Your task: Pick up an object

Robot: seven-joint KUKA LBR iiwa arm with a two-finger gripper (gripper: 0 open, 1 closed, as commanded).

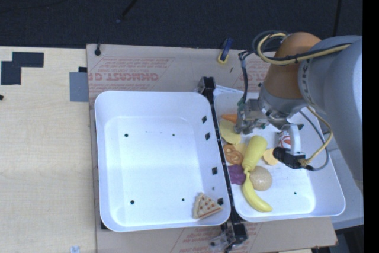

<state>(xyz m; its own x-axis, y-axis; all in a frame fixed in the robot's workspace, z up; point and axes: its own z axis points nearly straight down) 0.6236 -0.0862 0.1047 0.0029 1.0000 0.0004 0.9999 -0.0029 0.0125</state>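
Note:
My gripper (247,123) reaches down into the upper left part of the right bin (323,201), just above a heap of toy food. Right under it stands a yellow bottle-shaped piece (254,152), with a pale yellow piece (230,135) and an orange piece (228,119) to its left. Lower in the heap lie an orange slice (233,156), a purple piece (236,175), a beige round piece (260,178) and a banana (256,199). A small red and white can (286,140) sits to the right of the gripper.
A pizza slice (206,206) lies in the near right corner of the left bin (118,127). A black divider (217,145) with clips runs between the bins. The arm's cables loop over the right bin's far side.

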